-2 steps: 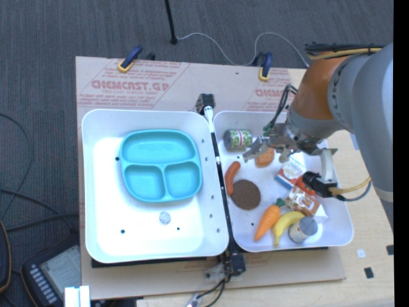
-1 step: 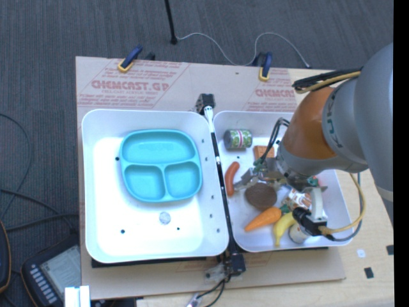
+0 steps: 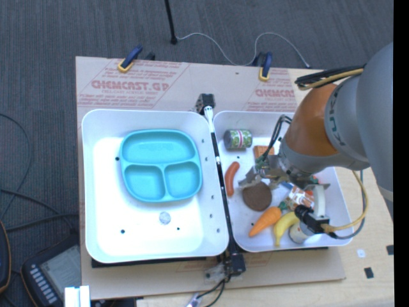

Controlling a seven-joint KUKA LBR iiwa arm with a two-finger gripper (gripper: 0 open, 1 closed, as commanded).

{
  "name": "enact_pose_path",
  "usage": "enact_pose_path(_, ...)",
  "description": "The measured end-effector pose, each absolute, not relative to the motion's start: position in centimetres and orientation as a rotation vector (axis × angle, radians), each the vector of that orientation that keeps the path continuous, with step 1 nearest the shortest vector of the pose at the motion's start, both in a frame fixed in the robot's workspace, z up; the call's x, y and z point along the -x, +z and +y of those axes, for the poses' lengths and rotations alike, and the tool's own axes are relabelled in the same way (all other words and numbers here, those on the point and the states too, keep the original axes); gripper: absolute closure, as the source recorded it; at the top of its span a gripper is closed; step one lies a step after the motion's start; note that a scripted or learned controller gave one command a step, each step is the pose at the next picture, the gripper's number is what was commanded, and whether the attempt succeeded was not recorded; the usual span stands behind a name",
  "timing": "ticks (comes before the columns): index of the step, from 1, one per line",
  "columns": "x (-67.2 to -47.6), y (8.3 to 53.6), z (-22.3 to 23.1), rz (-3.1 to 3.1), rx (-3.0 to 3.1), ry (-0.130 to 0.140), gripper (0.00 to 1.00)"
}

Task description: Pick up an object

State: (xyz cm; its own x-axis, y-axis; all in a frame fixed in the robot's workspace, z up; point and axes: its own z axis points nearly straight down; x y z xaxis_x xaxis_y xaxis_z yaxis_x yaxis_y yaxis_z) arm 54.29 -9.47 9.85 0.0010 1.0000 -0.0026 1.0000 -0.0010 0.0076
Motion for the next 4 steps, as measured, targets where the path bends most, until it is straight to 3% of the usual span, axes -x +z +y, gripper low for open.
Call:
enact_pose_path(1,-48.37,18.44,-2.33,2.224,-2.220,-0.001,1.00)
enact_pose_path(2,-48.38,19.35,-2.37,2.224,-2.221,-0.003,1.00)
enact_pose_path(3,-48.38,19.34,-2.37,2.224,-2.221,-0.003,0.00)
enact_pose_path(4,-48.37,19.34,-2.37,2.224,-2.221,-0.003,0.00)
